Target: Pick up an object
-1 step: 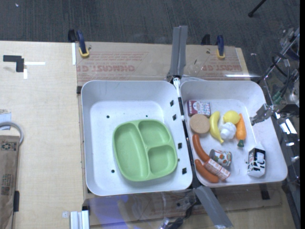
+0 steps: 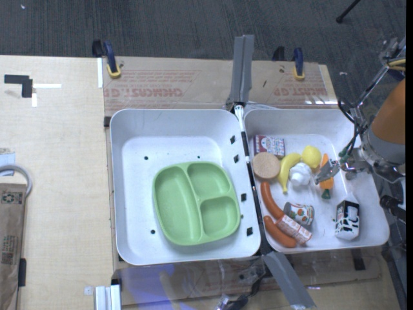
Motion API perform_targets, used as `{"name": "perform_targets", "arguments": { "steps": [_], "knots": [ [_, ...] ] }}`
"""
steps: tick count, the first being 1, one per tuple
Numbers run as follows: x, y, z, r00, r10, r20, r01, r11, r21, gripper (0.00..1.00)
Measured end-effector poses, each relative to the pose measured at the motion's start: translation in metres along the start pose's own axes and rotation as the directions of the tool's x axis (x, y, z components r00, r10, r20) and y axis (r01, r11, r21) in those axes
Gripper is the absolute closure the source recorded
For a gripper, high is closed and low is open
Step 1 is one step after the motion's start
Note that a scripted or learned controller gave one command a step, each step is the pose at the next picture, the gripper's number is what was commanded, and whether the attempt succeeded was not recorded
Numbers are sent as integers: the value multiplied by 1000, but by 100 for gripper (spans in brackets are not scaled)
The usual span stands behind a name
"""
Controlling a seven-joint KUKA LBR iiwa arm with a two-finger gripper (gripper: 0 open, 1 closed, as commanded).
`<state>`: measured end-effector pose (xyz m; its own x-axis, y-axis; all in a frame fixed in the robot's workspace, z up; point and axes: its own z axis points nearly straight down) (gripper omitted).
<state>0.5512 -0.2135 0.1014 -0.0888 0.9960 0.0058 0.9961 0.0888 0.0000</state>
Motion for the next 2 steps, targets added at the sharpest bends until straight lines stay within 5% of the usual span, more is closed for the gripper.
{"name": "perform_targets", "arguments": {
  "steps": [1, 2],
  "knots": [
    [-1, -1, -7, 1000, 2, 1, -2, 1000, 4, 100],
    [46, 3, -107, 994, -109, 5, 109, 994, 3, 100]
  ]
}}
